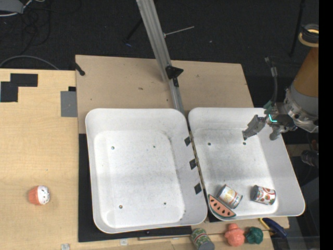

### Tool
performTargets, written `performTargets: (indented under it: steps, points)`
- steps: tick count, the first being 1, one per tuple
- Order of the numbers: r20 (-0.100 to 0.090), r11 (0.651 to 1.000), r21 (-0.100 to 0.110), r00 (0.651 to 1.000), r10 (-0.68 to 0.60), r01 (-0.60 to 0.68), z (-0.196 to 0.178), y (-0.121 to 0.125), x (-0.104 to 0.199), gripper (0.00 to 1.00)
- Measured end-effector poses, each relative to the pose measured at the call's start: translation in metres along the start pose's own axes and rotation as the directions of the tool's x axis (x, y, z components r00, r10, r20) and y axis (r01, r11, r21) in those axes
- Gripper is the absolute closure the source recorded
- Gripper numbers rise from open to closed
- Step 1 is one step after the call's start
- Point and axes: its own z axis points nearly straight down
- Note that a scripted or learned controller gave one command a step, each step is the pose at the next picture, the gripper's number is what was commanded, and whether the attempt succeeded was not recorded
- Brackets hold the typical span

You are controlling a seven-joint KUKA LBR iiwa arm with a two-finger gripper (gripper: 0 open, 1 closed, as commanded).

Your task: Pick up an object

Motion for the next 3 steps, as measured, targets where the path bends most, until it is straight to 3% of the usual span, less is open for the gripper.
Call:
performTargets:
  steps: [1, 3]
  points:
    - [0.001, 1.000, -0.005, 1.000, 0.001, -0.001, -0.003, 0.001, 0.000, 0.00]
    - [0.000, 1.000, 0.001, 1.000, 0.001, -0.001, 0.098, 0.003, 0.002, 0.00]
